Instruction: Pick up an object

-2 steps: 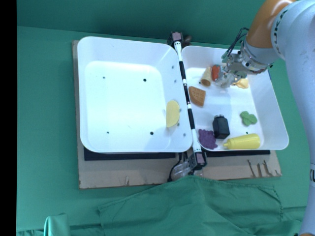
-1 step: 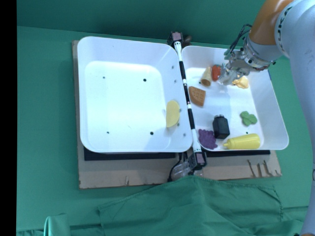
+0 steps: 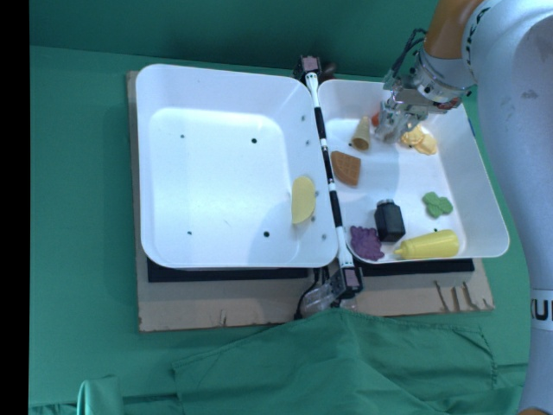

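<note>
Camera view, setting: two shallow white bins side by side on a cardboard sheet over green cloth; left bin (image 3: 173,102), right bin (image 3: 479,206).
Arm: grey, with an orange band (image 3: 458,7) above the wrist, reaching in from the right over the far part of the right bin.
Gripper (image 3: 393,128): lowered into the far part of the right bin, between the cone-shaped object and the pale yellow piece; whether its fingers stand apart or closed cannot be told, and nothing is visibly held between them.
Cone-shaped object (image 3: 360,133): tan, lying just left of the gripper.
Pale yellow piece (image 3: 421,140): lying just right of the gripper, near the far wall.
Orange-brown wedge (image 3: 346,168): near the left wall of the right bin, nearer the viewer than the cone.
Black block (image 3: 390,220): near the middle of the right bin's near half.
Green piece (image 3: 437,204): right of the black block, apart from it.
Purple grape cluster (image 3: 366,243): near-left corner of the right bin.
Yellow bottle (image 3: 427,245): lying on its side along the near wall, just right of the grapes.
Yellow curved slice (image 3: 302,200): in the left bin, against its right wall.
</note>
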### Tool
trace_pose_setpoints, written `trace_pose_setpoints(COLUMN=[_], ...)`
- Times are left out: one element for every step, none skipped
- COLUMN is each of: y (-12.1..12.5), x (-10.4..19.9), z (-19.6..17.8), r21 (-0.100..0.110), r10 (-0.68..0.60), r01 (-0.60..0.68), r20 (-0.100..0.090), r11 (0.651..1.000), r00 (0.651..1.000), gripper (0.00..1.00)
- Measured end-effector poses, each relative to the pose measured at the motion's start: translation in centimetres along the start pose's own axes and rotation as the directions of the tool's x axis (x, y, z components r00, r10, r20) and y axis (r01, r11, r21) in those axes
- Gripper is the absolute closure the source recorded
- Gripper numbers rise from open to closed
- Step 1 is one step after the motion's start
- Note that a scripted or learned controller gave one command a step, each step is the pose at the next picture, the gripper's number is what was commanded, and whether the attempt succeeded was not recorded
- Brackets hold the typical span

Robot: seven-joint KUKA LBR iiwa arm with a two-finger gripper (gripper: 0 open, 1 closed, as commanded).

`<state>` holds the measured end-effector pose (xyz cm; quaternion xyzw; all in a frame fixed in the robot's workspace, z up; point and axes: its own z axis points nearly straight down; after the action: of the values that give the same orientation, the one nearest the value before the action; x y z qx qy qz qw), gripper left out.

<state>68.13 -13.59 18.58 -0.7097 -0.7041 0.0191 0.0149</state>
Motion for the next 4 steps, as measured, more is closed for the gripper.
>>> trace_pose_setpoints(y=[-0.3,-0.3,-4.6,-4.5], x=[-0.2,-0.3,-0.6,-0.7], z=[-1.1,-2.4,0.2,0.3], r21=[0.005,0.002,-0.067,-0.064], r10=[0.006,0.009,-0.003,-0.005], r01=[-0.006,-0.009,0.003,0.005], r20=[0.0,0.003,-0.002,-0.001], r11=[1.0,1.0,0.998,0.998], r00=[1.0,1.0,1.0,1.0], gripper=[1.0,1.0,1.0,0.0])
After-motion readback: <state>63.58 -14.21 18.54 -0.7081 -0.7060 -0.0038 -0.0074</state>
